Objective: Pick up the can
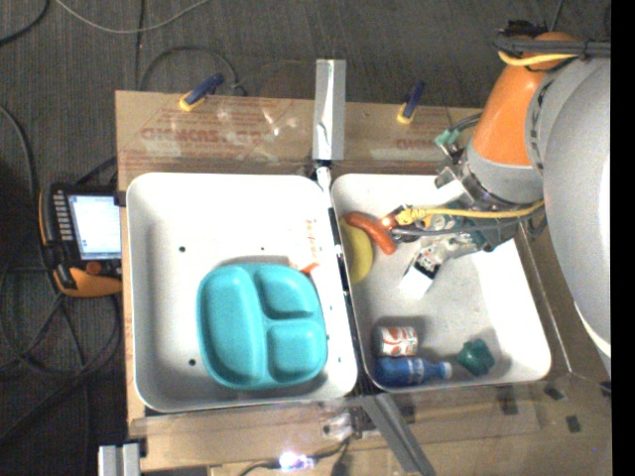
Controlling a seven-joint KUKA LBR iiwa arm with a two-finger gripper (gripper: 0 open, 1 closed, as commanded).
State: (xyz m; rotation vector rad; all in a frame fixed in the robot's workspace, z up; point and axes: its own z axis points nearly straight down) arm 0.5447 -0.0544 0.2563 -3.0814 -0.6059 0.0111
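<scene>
Your can (399, 340) lies on its side near the right bin's (516, 305) front edge, just beside the blue bottle (412, 370). The gripper (425, 264) hangs mid-bin; I cannot tell its state. Descend carelessly and you'll likely nudge the bottle or roll the can.

dark carpet floor (248, 18) crossed by cables (89, 13).

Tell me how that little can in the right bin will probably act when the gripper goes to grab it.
The can appears to lie on its side, so a nudge would likely roll it. It looks small and probably light, so a glancing finger may shove it. The blue bottle sits very close beside it, which could crowd the gripper and get bumped.
</scene>
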